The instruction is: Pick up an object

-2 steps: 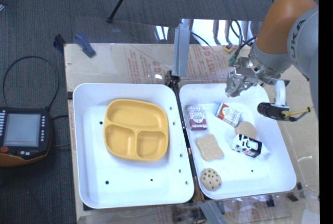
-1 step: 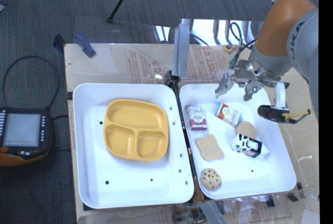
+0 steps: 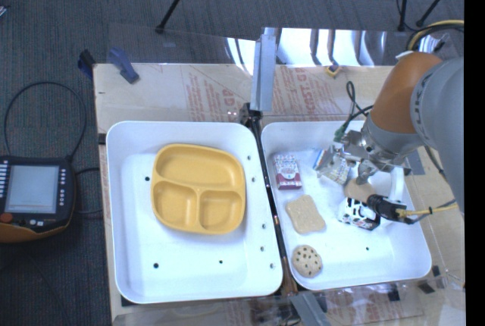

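From my station I see the arm (image 3: pixel 413 108) reaching in from 3 o'clock over the right bin (image 3: pixel 413 260). Its tool (image 3: pixel 339 164) hangs low above the bin floor, toward 12 o'clock of the bin's middle. I cannot tell whether the tool is open or closed, and I see nothing that I could call gripped.

The pickable pieces lie mostly in that right bin. A small red-and-white packet (image 3: pixel 287 170) sits at about 10 o'clock, near the bin's left wall. A tan, toast-like slab (image 3: pixel 305 214) lies just below it at 9 o'clock, apart from the packet. A round cookie (image 3: pixel 306 261) with dark specks rests at 7 o'clock, close to the bottom-left corner. A small black-and-white thing (image 3: pixel 353 212) lies near the bin's middle, at 6 o'clock of the tool; it is too small for me to say what it is.

The left bin (image 3: pixel 132 271) holds a yellow divided plate (image 3: pixel 198 188) lying flat, a little toward 12 o'clock of its middle.

Both bins sit side by side on the tabletop (image 3: pixel 174 89), with an upright metal post (image 3: pixel 264 70) at 12 o'clock of the seam between them. On the floor at 9 o'clock lies a control pendant (image 3: pixel 32 194) with its looped cable.
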